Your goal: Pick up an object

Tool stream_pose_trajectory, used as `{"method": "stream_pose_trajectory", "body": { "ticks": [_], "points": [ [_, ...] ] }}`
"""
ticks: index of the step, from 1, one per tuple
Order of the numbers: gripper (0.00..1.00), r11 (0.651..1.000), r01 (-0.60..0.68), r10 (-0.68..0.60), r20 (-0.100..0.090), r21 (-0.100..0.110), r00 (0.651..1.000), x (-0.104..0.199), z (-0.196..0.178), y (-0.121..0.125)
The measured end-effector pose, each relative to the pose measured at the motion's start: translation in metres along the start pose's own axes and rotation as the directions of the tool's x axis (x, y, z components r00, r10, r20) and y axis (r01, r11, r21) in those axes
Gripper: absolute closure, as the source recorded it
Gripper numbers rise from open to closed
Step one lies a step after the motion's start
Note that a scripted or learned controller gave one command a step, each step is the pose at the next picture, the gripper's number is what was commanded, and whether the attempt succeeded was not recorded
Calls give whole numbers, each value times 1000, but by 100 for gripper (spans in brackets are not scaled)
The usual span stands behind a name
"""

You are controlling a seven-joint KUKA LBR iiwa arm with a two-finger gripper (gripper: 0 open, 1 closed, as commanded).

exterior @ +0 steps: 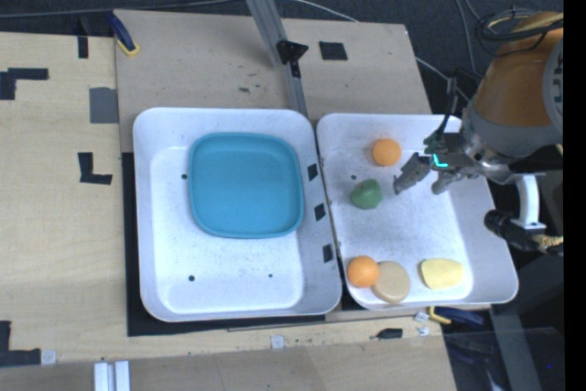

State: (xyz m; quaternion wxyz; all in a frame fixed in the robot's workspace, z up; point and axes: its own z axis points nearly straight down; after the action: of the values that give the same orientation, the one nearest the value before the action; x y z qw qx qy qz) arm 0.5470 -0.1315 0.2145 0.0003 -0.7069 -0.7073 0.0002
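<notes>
Nearest, at six o'clock in the right bin (476, 215), sit one orange ball (363, 271), one tan disc (392, 281) and one yellow oval (442, 273) lying crosswise. Further up: a green lump (366, 194), another orange ball (386, 152). The jaws (427, 176) hang spread above bare floor, holding nothing.

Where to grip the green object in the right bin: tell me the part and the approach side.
Grip the green object across its rounded middle, coming straight down from above. It lies alone on the right bin floor, free on all sides. The gripper is just to its right, so little travel seems needed.
</notes>
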Motion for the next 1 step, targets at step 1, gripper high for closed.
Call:
{"method": "stream_pose_trajectory", "body": {
  "ticks": [1],
  "points": [
    [0,1000,0,0,0,0,1000,0,0,0]
  ]
}}
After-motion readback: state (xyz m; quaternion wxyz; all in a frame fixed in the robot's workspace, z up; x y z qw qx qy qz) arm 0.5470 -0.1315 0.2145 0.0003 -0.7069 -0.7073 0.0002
